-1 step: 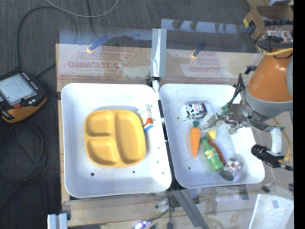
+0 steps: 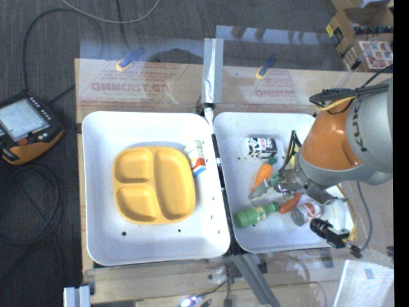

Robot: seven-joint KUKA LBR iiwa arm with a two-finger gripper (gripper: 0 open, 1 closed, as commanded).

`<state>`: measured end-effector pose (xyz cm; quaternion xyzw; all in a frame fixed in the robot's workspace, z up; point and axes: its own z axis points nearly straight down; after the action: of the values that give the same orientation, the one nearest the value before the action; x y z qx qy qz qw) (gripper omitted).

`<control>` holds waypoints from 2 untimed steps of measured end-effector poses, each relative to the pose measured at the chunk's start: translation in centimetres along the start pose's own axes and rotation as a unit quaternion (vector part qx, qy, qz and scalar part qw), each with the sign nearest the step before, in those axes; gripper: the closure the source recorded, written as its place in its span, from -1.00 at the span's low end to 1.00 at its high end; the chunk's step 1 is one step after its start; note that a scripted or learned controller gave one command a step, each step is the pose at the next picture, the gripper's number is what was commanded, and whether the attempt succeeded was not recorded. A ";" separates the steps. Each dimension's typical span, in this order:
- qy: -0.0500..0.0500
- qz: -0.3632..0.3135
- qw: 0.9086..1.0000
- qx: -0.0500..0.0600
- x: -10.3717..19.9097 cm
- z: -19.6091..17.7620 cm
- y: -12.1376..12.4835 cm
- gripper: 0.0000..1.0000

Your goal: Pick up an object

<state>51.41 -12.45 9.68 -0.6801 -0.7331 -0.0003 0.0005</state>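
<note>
My gripper [image 2: 279,184] hangs low in the right bin [image 2: 230,171], near its middle, below the orange wrist band. An orange carrot [image 2: 262,174] lies just left of it, touching or nearly touching it. A green bottle [image 2: 254,215] lies on its side below the gripper, towards the bin's front. A red pepper-like piece [image 2: 289,203] and a small can [image 2: 305,212] lie close under the wrist, partly hidden by it. A black-and-white carton [image 2: 260,147] rests at the back of that bin.
The left bin [image 2: 96,171] holds a yellow divided tray [image 2: 154,183] with a small white, red and blue packet [image 2: 197,157] against its right edge. A raised divider separates the two bins. A pendant [image 2: 23,126] lies on the floor at left.
</note>
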 end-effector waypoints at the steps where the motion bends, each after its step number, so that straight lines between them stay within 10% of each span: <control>1: -0.002 0.038 0.999 -0.006 -0.7 0.7 4.6 -1.00; 2: -0.002 0.038 0.999 -0.006 -0.7 -0.3 4.7 1.00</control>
<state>56.10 -12.77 9.97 -0.7073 -0.7069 -0.0036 -0.0052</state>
